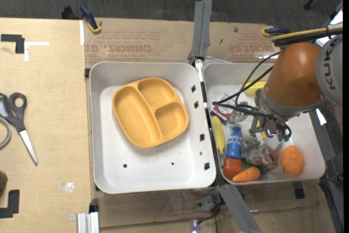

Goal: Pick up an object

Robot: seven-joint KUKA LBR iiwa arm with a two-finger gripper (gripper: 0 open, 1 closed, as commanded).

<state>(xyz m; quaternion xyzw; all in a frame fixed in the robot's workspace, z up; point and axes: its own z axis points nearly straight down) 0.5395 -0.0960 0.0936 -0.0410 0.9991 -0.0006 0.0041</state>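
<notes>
Gripper (266,131) hung low over the clutter just right of the blue bottle (234,142); you could not tell its opening or any catch. Nothing looked lifted, so the pick remained undone. Carrot (246,174) lay below the bottle.

A smooth, matt yellow plastic plate (151,112) lies in a glossy white plastic bin (98,133) on pale wooden bench (43,172).

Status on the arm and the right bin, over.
Gripper low over right bin, among the clutter. Blue bottle, carrot, orange fruit lying loose. Cables crowd the wrist.
</notes>
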